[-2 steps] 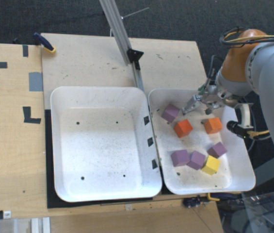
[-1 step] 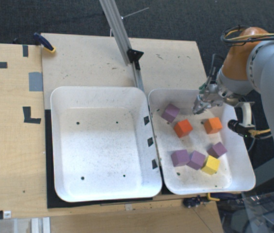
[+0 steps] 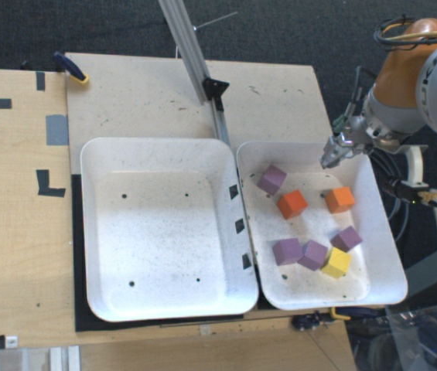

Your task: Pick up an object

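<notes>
The right bin (image 3: 380, 230) holds several small blocks. A purple block (image 3: 271, 180) lies at its upper left, with an orange one (image 3: 292, 204) just below it. Another orange block (image 3: 339, 199) sits toward the right wall. Lower down lie purple blocks (image 3: 286, 250) (image 3: 312, 255) (image 3: 346, 238) and a yellow block (image 3: 336, 263). My gripper (image 3: 332, 158) hangs over the bin's upper right corner, above and a little left of the right orange block, apart from all blocks. I see nothing between its fingers.
The left bin (image 3: 94, 207) stands beside the right one. A slanted metal rail (image 3: 191, 49) runs down to the gap between the bins. A blue and yellow tool (image 3: 71, 66) lies at the bench's upper left. Cables (image 3: 415, 188) hang at the right.
</notes>
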`<state>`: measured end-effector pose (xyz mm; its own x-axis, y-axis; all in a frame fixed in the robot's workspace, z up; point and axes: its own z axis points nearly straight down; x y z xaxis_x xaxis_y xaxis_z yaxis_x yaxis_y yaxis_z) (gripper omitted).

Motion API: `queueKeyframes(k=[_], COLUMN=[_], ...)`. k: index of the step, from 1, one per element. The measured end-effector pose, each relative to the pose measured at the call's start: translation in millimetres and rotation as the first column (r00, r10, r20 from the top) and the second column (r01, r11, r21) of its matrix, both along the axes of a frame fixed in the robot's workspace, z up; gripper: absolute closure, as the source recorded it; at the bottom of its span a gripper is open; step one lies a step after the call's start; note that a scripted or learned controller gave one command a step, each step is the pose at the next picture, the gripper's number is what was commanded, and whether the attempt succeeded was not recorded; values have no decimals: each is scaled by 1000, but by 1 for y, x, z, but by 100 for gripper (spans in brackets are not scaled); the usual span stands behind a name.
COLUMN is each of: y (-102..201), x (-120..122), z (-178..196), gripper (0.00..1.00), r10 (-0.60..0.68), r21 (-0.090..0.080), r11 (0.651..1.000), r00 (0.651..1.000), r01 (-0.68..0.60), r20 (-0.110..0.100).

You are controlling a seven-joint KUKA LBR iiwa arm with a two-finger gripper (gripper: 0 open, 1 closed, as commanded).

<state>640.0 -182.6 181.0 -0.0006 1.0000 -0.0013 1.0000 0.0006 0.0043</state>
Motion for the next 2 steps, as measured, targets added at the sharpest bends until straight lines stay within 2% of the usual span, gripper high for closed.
queueKeyframes(k=[2], y=[-11], x=[13], z=[116], gripper=[100], r10=[2], r21=[-1], r11=[1000], r00=[1000], r01=[-2], r20=[2])
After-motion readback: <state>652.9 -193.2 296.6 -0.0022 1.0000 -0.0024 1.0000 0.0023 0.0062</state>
